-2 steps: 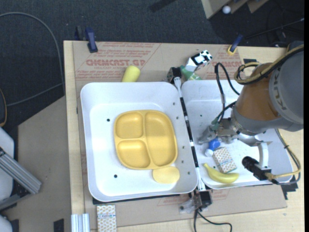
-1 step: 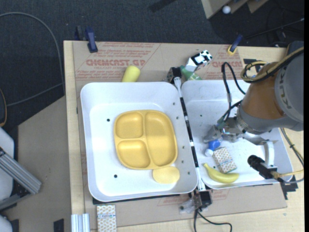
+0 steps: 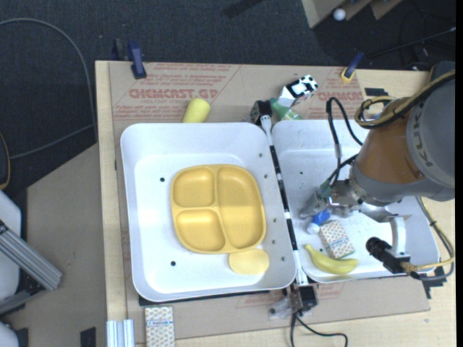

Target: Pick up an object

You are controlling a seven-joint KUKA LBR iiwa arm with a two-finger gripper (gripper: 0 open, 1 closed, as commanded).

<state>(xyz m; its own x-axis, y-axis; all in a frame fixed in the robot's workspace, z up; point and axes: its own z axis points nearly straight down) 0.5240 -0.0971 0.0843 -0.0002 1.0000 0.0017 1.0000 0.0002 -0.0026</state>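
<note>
Red print on the cardboard sheet (image 3: pixel 217 85) under the bins, at twelve o'clock of the left bin (image 3: pixel 137 194), reads roughly "GIGACAST G.P."; the smaller lines are illegible.

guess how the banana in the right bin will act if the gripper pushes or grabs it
The banana is curved and smooth, so it would probably pivot or slide on the right bin floor rather than roll. It lies against the small box, which may shift with it. It looks like a light toy.

Bright, even light (slightly soft)
</note>
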